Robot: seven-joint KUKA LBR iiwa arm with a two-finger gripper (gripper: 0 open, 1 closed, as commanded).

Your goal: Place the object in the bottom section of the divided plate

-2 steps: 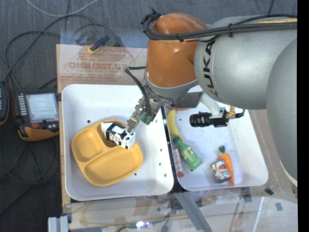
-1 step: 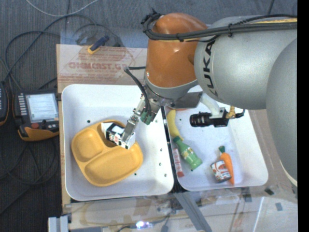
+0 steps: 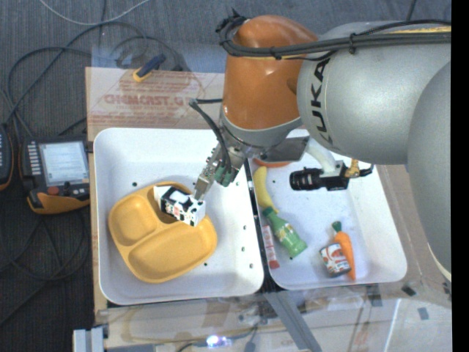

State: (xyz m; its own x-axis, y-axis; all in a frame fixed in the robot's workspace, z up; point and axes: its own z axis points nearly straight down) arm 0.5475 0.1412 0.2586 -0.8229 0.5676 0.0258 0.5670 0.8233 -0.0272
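A yellow divided plate [image 3: 157, 255] lies in the left bin [image 3: 124, 152], its large section toward the front. A small black-and-white toy [image 3: 183, 206] sits at the plate's upper right section, over its rim. My gripper [image 3: 203, 184] reaches down from the orange wrist and ends right at the toy's top right edge. The contact between the fingertips and the toy is too small to make out.
The right bin [image 3: 381, 226] holds a banana [image 3: 261, 189], a green bottle [image 3: 286, 235], a thin red item [image 3: 270, 246], a carrot [image 3: 345, 246] and a small can [image 3: 333, 259]. The big grey arm overhangs the right bin's back. A cardboard sheet [image 3: 146, 101] lies behind the left bin.
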